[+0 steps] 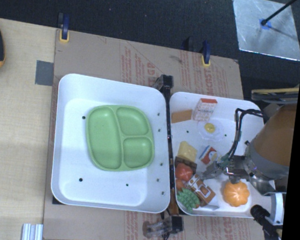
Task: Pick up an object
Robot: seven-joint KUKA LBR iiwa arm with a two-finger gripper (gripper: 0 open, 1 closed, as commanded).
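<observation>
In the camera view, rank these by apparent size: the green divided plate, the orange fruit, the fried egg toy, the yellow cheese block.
1. green divided plate
2. orange fruit
3. yellow cheese block and fried egg toy: too alike to rank.

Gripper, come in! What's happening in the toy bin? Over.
Gripper low in right bin, among toy food. Fingers unclear. Orange beside it, tomato close. Green plate alone in left bin.

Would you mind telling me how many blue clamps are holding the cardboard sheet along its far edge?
2. One blue clamp grips the cardboard sheet near its far left corner; the other clamp sits further right, behind the right bin. None seem hidden.
</observation>
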